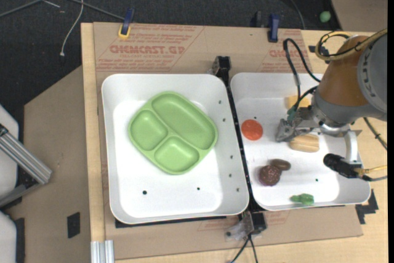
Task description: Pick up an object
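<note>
— Orange, that small round thing (251, 129) in the right bin (271, 86); is it what the arm wants?

— I think not. The gripper (288, 130) is low in the right bin, and the nearest thing is the pale tan block (305, 143), just beside it on the near-right. The orange piece lies a little to the left of the gripper, apart from it.

— Does it hold anything?

— Nothing is between the fingers that I can see. If the claw is open or closed, I cannot tell; the metal parts are too small and dark from here.

— So how to do it well?

— In my opinion it must center over one object only, come straight down, and close when the object is really between the two sides. The yellow piece (292, 101) at the far side is close too, so a sloppy approach could push things away.

— And the arm's pose?

— It reaches in from the right, the wrist bent down over the bin, the orange band (342, 80) above. The green tray (173, 132) in the left bin (123, 151) is well apart.
</note>
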`<state>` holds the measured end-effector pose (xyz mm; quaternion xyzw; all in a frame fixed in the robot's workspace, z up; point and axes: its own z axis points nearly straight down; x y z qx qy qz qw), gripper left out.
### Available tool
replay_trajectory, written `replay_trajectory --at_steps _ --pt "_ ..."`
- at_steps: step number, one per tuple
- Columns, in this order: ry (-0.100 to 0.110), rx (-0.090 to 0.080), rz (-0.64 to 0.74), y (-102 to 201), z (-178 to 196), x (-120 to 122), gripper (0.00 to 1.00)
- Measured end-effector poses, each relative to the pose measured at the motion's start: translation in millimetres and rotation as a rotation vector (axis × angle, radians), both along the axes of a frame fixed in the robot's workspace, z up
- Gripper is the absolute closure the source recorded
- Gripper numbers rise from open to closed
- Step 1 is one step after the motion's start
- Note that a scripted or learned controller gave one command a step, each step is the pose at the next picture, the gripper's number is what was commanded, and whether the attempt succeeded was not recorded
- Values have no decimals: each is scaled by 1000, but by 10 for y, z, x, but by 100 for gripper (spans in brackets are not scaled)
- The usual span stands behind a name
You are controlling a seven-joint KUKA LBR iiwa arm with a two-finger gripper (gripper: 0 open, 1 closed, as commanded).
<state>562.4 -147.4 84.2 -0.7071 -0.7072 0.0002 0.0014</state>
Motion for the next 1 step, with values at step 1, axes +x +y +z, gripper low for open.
replay_trajectory --at_steps 1 --pt "-3 -1 -1 -2 119 7 100"
